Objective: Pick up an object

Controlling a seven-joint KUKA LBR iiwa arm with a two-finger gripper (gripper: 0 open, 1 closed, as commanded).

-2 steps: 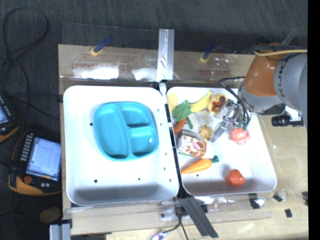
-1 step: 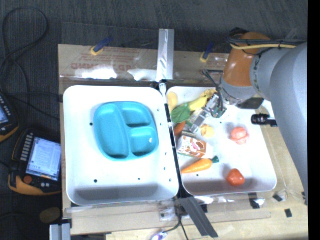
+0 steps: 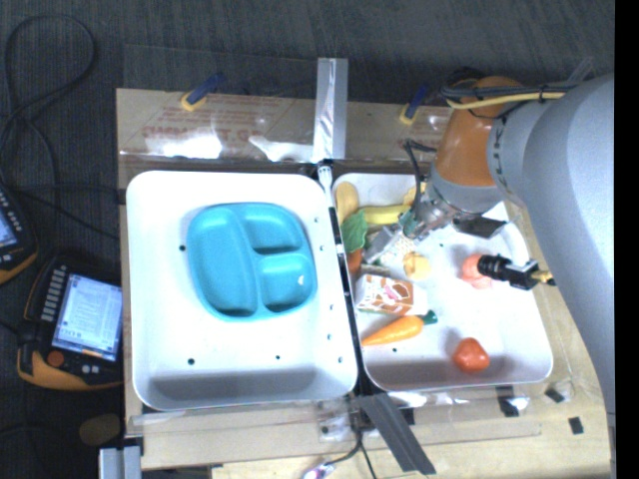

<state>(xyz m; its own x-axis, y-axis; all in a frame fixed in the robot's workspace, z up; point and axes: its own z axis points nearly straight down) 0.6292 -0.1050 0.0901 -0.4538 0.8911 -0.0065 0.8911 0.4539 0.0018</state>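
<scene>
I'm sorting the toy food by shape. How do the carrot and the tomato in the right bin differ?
The carrot is long and tapered, orange with a green tip; the tomato is round and red-orange. The carrot lies slantwise near the bin's left wall, just below a printed packet; the tomato sits apart, nearer the front right corner. Both lie loose on the right bin's floor, away from the gripper.

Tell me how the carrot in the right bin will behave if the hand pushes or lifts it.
The carrot looks tapered and round, so a push would probably swing or roll it. It seems like smooth plastic, likely light, rigid and a bit slippery. It lies against the printed packet, which may shift too.
</scene>
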